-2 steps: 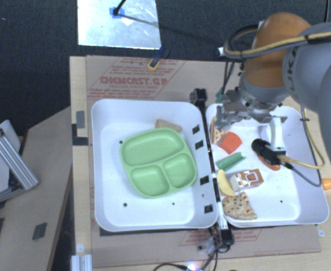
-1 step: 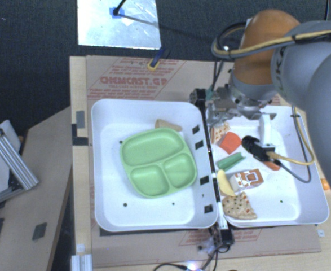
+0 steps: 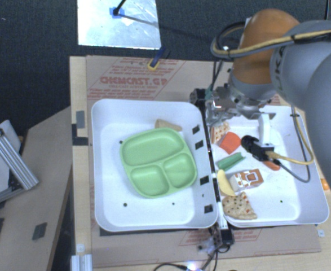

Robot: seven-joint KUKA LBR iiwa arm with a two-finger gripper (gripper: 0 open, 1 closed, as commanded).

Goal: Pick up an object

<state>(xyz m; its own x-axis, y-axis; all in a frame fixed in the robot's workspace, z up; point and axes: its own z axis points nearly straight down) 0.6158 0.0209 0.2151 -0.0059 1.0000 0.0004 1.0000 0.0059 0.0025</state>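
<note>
Many little toy foods lie in the right bin (image 3: 309,205), and any one of them would do for my job. The orange piece (image 3: 230,143) looks like the best pick. It sits near the top of the right bin, close to the wall between the two bins, just under my pincer (image 3: 221,113). I think it is light and hard, like plastic, and maybe a bit slippery. I would grab it across its narrow sides so it does not pop out.

Just beside it is a cracker (image 3: 218,133). Below it lies a green stick (image 3: 229,162), thin and smooth, so it may roll away. Lower down are a yellow wedge (image 3: 225,183), a small box with a picture (image 3: 248,179) and a speckled pizza slice (image 3: 238,206). The flat ones look hard to get under.

My pincer hangs over the top corner of the right bin. I cannot tell if it is open or closed, because my big grey arm (image 3: 314,66) hides it.

The left bin (image 3: 106,168) holds a green tray (image 3: 157,161) with three parts, and a tan piece (image 3: 168,125) peeks out behind it.
</note>
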